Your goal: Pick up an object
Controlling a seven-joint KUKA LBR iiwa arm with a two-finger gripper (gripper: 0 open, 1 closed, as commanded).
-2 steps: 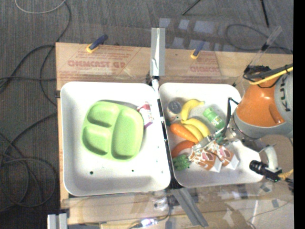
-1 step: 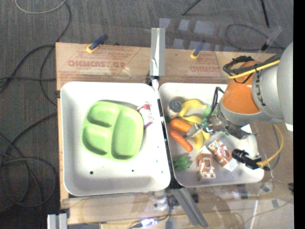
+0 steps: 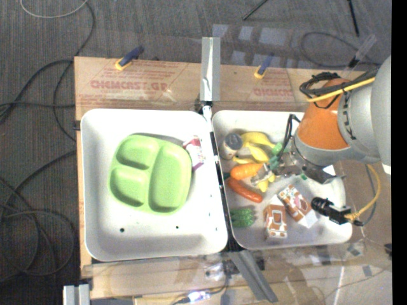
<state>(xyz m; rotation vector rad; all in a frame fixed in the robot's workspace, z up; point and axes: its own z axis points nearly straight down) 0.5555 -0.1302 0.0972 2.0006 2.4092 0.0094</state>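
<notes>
**Carrot lies just left of my tool**

Working from the right bin [image 3: 343, 234]: my arm [image 3: 331, 129] reaches over its right side, and my tool [image 3: 275, 169] sits among the toys mid-bin. The carrot [image 3: 247, 170] lies just left, long axis pointing toward the tool. Whether my tool is apart or together, I cannot tell.

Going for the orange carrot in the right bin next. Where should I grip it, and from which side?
Judging by its pose, grip the carrot across its thicker middle, coming from above. It lies flat, long axis left to right, so close across its narrow width; bananas crowd behind it.
</notes>
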